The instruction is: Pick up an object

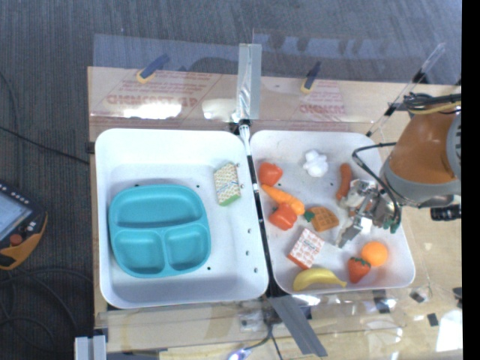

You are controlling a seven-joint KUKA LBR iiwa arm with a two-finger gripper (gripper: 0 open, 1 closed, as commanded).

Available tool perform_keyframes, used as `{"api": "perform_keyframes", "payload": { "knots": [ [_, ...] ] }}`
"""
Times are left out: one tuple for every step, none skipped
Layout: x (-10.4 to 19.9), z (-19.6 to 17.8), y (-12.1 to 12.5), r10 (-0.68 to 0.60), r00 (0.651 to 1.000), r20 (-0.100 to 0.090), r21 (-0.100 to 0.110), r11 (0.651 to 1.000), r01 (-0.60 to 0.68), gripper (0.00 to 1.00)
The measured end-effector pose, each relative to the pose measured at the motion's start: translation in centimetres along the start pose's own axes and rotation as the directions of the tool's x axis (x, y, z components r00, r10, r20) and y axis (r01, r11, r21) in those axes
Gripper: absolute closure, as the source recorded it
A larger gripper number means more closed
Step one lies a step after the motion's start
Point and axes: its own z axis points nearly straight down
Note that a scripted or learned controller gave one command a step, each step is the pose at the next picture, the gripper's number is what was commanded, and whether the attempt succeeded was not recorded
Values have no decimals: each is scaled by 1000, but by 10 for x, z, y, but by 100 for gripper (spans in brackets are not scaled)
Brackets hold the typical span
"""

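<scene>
**Jaws low in the right bin, beside the orange**

Jaws [358,223] hang low inside the right bin [405,276], and we cannot tell whether they are spread or pressed together; nothing shows clearly between them.

We take the orange [374,253] as our landmark. The jaws sit just up and left of it, apart from it so far as we can see. A strawberry [358,269] lies just below-left of the orange, and a banana [318,279] further left along the bin's near wall. A red and white carton [306,247] lies left of the orange, with a waffle [324,219] above it. A carrot [281,196], two red peppers [269,174] and a white lump [316,163] lie well up and left.

Far left of the orange, the left bin [112,145] holds a teal divided plate [159,229] and a sponge [226,183].
</scene>
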Motion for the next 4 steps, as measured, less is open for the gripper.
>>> {"api": "perform_keyframes", "payload": {
  "knots": [
    [-40,1,56,-88,996,2,3,996,88,0],
    [-27,1,115,-143,990,1,2,990,143,0],
    [-67,2,114,-66,998,-2,0,998,66,0],
    [-17,1,53,-115,993,-2,3,993,115,0]
  ]
}}
